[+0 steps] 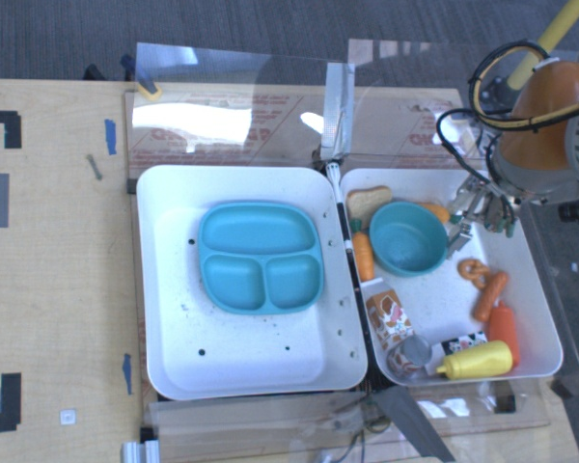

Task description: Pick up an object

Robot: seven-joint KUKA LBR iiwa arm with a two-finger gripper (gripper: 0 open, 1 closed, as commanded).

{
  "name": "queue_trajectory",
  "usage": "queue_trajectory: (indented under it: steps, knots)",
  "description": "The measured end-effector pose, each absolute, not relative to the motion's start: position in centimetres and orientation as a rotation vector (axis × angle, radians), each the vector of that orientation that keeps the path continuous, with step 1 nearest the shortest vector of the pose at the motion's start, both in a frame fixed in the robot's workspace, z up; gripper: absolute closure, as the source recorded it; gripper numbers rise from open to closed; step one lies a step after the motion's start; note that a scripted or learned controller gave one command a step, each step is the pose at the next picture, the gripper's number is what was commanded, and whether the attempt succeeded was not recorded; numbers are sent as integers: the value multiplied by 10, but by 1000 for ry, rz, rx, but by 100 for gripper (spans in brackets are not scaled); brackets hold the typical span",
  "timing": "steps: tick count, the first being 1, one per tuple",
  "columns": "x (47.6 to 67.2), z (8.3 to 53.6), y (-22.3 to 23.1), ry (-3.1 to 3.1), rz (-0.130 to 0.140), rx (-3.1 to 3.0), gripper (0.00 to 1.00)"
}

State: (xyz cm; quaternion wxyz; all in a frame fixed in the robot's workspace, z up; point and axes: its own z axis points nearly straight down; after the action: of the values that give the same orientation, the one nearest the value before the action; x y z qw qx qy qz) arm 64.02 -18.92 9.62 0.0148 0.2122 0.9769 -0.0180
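Two white bins are sitting side by side on the desk (48,287). The left bin (164,355) is holding a blue divided tray (261,257) at its centre. The right bin (545,331) is carrying the loose items: a blue bowl (407,238) toward 11 o'clock, a bread slice (368,201) touching the bowl's rim at its 10 o'clock, and a carrot (364,256) lying just beside the bowl at 9 o'clock, against the bin wall. A printed carton (390,318) is lying below the bowl at 6 o'clock, with a grey cup (412,355) just under it. A yellow bottle (477,360) is lying on its side along the bin's 5 o'clock edge, a red bottle (503,328) is standing just above it, a sausage (490,295) is slanting near 3 o'clock, and a pretzel (472,270) is sitting just beside the sausage. The arm is reaching in from 2 o'clock; its claw (478,222) is hovering just right of the bowl, above the pretzel, fingers (460,239) pointing down and left, slightly parted, gripping nothing.
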Motion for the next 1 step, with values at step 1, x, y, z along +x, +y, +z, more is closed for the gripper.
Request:
queue_trajectory:
  steps: [1]
  knots:
    - [640, 97, -189, 3031, -56, 703, 0]
